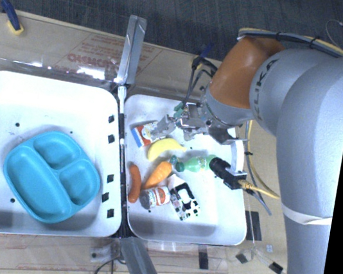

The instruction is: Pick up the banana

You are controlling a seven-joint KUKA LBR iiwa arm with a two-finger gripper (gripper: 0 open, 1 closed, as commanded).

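The yellow banana [164, 148] lies in the right bin [224, 230], near its back left, curved and resting against the top of an orange carrot [158, 172]. My gripper [177, 125] hangs just behind and above the banana, at the end of the grey arm with the orange band. The wrist hides part of the bin's back wall. Nothing yellow shows inside the gripper.
Around the banana lie a green bottle [193, 164], a red-white-blue packet [142, 134], a brown sausage [134, 183], a small can [154, 196] and a black-and-white toy [183, 204]. The left bin [0, 91] holds a blue divided plate [51, 175].
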